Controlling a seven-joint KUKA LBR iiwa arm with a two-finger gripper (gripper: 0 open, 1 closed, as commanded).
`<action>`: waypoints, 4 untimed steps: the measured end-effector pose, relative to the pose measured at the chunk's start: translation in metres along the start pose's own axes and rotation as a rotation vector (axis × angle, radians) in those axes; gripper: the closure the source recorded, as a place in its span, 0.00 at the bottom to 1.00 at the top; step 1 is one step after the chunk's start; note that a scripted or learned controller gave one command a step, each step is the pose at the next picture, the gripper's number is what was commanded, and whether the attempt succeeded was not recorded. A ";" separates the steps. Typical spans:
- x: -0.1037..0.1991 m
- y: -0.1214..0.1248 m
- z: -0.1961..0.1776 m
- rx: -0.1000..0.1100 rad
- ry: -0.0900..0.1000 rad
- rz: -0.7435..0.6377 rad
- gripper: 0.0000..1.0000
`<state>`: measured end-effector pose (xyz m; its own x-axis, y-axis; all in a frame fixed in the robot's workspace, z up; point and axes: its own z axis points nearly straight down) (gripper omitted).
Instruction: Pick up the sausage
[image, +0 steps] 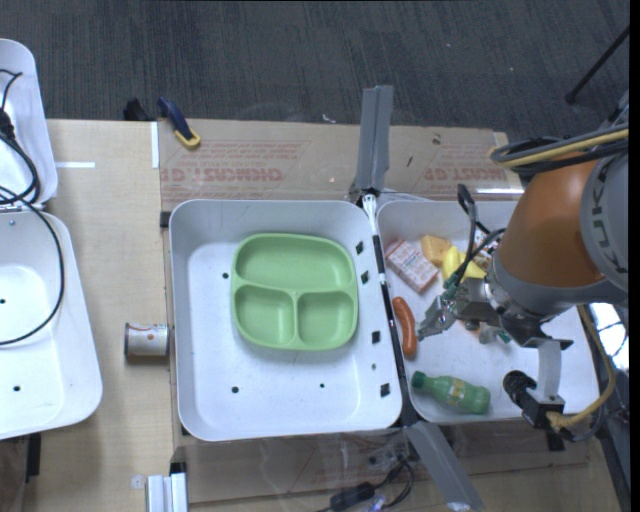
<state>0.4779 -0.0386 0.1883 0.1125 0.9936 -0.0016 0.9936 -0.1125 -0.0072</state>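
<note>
Two shallow white bins are seen side by side on a wooden bench (110, 190), viewed from above at a slant. The left bin (200, 380) holds a green divided plate (295, 291) with three compartments, set near the bin's middle. In the right bin (440, 408), the sausage (404, 326), reddish-orange and slim, is laid lengthwise close along the left wall. Above it a pink-and-white packet (412, 264) is placed, with a yellow block (436, 248) and a banana (453, 263) just beside it. A green bottle (453, 391) is laid on its side near the bin's front edge.

The grey arm with its orange band (545, 235) is reached in from the right over the right bin. The tool (440, 315) is held low, just right of the sausage, apart from it. Whether the tool is released or clenched cannot be told; nothing is seen grasped in it.

A small metal can (147, 340) is laid on the bench, just left of the left bin.
</note>
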 end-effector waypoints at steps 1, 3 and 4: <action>0.056 0.009 0.000 -0.001 -0.001 0.103 0.00; -0.051 0.056 0.100 0.001 0.001 0.533 0.00; -0.052 0.055 0.095 0.009 -0.003 0.532 1.00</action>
<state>0.5260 -0.0965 0.0928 0.6012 0.7990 -0.0103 0.7989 -0.6013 -0.0134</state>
